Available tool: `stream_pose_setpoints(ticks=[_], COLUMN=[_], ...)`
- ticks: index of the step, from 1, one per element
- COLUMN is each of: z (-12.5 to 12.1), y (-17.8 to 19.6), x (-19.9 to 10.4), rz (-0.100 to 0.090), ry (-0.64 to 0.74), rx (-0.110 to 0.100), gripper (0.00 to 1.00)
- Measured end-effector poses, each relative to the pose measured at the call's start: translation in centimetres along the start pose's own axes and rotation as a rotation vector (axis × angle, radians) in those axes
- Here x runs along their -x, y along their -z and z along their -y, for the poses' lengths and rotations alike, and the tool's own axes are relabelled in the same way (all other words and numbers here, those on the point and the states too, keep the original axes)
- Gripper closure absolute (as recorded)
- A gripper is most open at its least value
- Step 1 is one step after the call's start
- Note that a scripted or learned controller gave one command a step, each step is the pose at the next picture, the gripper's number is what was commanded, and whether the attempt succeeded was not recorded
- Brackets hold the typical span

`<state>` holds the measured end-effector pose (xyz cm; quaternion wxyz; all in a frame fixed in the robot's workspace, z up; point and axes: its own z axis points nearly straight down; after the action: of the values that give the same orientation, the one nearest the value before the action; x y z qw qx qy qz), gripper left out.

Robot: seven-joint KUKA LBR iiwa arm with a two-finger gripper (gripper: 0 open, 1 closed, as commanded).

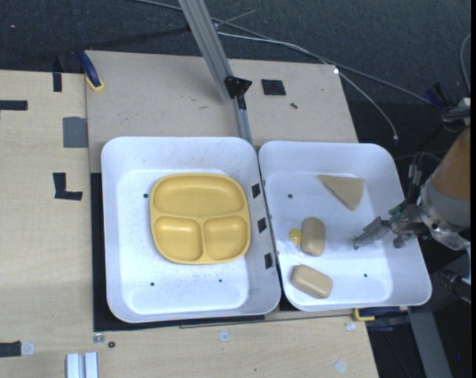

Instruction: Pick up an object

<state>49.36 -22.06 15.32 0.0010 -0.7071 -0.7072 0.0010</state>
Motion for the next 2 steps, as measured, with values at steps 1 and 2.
stream_pose_setpoints(ticks=[1, 2], z=[-1.0, -1.0], y=[-5.0, -6.7], x=[-0.1, -0.1], rz=[0.000, 0.002], ry=[0.001, 0.000], rx=[0.000, 0.003], gripper=[0.00, 0.00])
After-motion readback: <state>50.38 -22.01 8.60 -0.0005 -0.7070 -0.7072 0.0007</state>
